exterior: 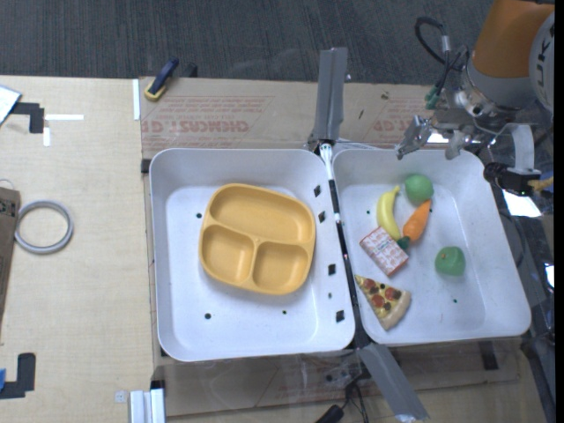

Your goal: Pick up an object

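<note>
The right bin (493,315) holds several toy foods: a yellow banana (388,211), a green ball (418,186), an orange carrot (416,221), a second green fruit (450,261), a pink-and-white box (383,251) and a pizza slice (384,300). My gripper (430,146) hangs above the bin's far rim, just behind the green ball. It is open, its two fingers spread apart with nothing between them.
A yellow divided plate (257,238) lies in the left bin (176,324). A grey post (331,95) stands behind the seam between the bins. A tape roll (39,226) lies on the bench at far left, and a blue-yellow tool (162,78) at the back.
</note>
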